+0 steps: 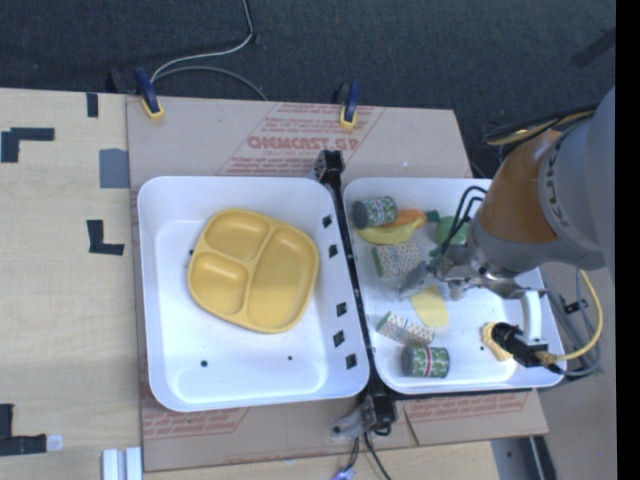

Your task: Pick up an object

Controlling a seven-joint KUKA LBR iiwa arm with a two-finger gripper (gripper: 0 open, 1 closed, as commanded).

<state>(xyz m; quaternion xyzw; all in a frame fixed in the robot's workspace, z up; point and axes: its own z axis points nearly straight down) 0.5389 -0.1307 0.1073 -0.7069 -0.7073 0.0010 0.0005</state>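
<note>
**Gripper working low in right bin; grip state unconfirmed**

Gripper (425,280) is hanging over the right bin (520,376), among the clutter; whether it is spread or pinching cannot be told. Nearest the camera, a can (426,361) is lying on its side: judged light, stiff, slippery, best taken across its body. Beyond it a yellow block (432,311) is lying just beside the gripper. Farther off, a banana (390,234) and second can (376,211) are resting. A yellow plate (254,269) is occupying the left bin (165,368). Cardboard lettering (303,142) is reading "CHEMCAST".
</note>
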